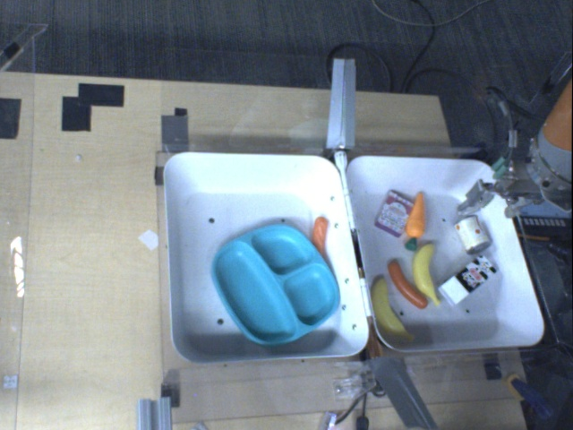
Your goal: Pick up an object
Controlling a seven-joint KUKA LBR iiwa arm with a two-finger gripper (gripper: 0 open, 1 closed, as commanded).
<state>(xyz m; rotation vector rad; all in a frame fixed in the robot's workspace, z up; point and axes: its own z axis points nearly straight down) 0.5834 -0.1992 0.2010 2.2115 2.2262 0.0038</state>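
So the arm was hanging over the far right corner of the right bin (528, 316), with the tool (491, 189) up near the rim. Honestly couldn't tell whether it was spread or pressed together; the metal bits there were too small and cluttered to read. Nothing looked pinched in it.

All the candidates sat in that right bin: a small silver can (472, 234) just below the tool, a black and white box (469, 280) near it, two bananas (424, 273) and (387, 307), a sausage (407, 284) lying between them, a carrot (414, 216) and a purple packet (393, 213) touching it. The left bin (192, 267) held a blue divided plate (276, 282) and another orange piece (320, 233) at the wall.

My guess: the can was the closest target. It lay on its side and would probably roll, so I'd come straight down and close across its round body, not its ends.

Labels? The packet and box had print, but it was too small to read.
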